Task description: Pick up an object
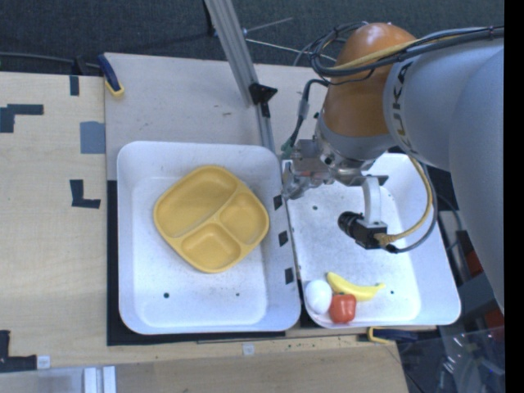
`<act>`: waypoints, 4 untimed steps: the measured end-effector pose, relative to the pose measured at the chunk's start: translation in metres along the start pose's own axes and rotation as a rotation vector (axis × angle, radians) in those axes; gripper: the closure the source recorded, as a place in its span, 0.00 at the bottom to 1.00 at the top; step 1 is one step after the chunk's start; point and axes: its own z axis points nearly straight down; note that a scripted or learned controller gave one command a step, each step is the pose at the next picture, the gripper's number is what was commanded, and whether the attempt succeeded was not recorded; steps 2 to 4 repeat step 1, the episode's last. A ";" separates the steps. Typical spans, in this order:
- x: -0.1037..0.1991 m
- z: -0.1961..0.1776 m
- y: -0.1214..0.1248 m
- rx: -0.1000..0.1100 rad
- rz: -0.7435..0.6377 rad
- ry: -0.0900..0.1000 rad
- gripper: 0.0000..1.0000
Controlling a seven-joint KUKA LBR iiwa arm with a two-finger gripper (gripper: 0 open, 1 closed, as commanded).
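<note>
Banana (pixel 354 287): we see it in the right bin's (pixel 426 301) near corner, beside a white egg (pixel 318 294) and red pepper (pixel 344 307).
Gripper (pixel 296 183): over that bin's far-left edge; we cannot tell its state.
Axis: banana lies crosswise, toward us from the gripper.

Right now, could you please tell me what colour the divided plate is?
The divided plate is yellow, seen clearly in the camera view.
</note>
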 end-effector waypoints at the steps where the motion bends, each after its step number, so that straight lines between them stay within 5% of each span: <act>1: 0.053 -0.008 -0.018 -0.001 -0.002 0.001 1.00; 4: 0.053 -0.008 -0.018 -0.001 -0.002 0.001 1.00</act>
